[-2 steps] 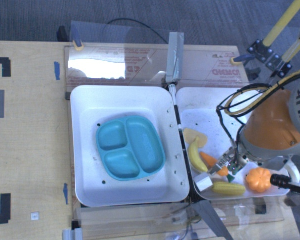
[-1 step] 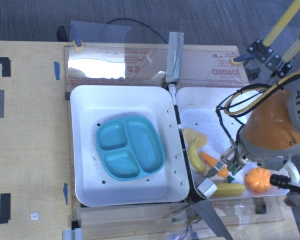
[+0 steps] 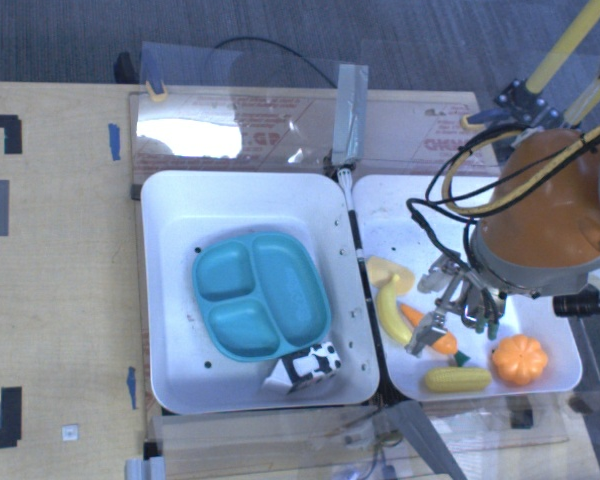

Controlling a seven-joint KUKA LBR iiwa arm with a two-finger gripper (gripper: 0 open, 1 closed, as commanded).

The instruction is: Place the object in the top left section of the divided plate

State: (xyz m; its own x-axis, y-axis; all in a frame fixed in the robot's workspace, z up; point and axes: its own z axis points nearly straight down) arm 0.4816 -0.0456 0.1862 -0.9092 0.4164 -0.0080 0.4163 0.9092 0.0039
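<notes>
A blue divided plate [image 3: 261, 294] lies in the left bin [image 3: 170, 208], its three sections bare. My gripper [image 3: 432, 330] hangs low over the right bin [image 3: 380, 208], just above a small orange carrot [image 3: 432, 334] that lies beside a yellow banana [image 3: 388, 303]. The fingertips sit right at the carrot, but I cannot make out whether anything is between them. The orange band of the arm [image 3: 550, 208] looms over the bin's right side.
In the right bin also lie a corn cob [image 3: 456, 379] and an orange pumpkin-like fruit [image 3: 520, 359] near the front edge. A black-and-white toy [image 3: 313, 364] rests in the left bin's front right corner. A grey divider [image 3: 350, 118] and cables stand behind.
</notes>
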